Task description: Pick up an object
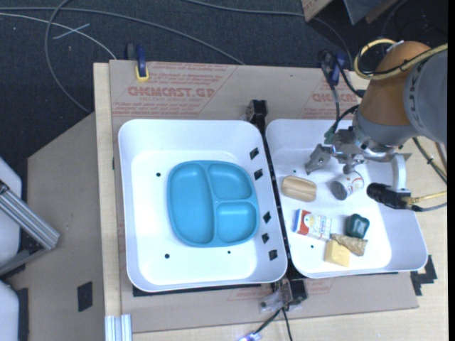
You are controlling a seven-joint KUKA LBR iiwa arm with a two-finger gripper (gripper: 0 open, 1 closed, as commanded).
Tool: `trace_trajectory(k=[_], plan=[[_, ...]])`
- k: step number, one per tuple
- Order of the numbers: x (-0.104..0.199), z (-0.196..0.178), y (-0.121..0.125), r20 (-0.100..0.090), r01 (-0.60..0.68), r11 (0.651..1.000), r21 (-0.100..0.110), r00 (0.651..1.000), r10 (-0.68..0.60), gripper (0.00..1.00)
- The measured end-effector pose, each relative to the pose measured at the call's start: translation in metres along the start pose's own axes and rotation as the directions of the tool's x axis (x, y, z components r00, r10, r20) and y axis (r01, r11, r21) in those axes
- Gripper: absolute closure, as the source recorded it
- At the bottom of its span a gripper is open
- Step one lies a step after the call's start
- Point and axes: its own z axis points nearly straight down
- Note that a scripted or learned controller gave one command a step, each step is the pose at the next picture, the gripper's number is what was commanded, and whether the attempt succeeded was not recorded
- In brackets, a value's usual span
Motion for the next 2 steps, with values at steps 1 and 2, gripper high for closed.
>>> trace_trajectory(k=[1,2], plan=[[0.001,0.034,0.0,0.0,0.0,1.0,-0.001,1.0,0.0,0.0],[0.001,0.02,0.001,0.0,-0.001,1.0,-0.005,1.0,0.001,1.0]])
